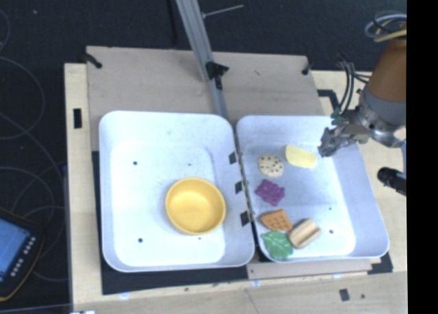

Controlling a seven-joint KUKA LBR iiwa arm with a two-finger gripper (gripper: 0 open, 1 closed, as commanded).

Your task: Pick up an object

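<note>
I see the gripper [328, 146] low in the right bin [356, 189], just right of the yellow piece [300, 157]; finger state I cannot tell.

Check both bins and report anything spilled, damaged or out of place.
Nothing stands out. The round yellow bowl sits upright in the left white bin; small toy foods, including a purple piece and a pale yellow piece, lie loose in the right white bin.
</note>
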